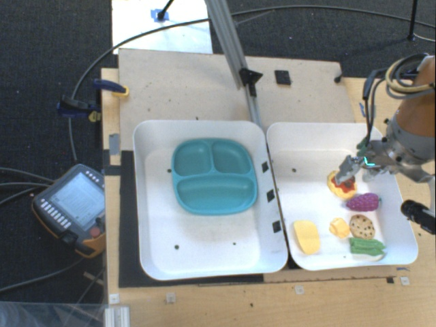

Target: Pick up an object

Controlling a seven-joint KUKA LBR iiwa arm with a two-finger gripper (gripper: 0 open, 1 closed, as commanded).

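Claw (346, 174) lowered onto yellow toy (338, 184) beside purple grapes (363, 201).
Finger opening cannot be told; no lift seen, pickup judged unfinished.

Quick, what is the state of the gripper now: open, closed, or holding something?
Gripper: low in the right bin, right at a yellow and red toy food piece; open, closed or holding cannot be told.

a pale bench (204, 87) bears two white bins (204, 251) side by side.
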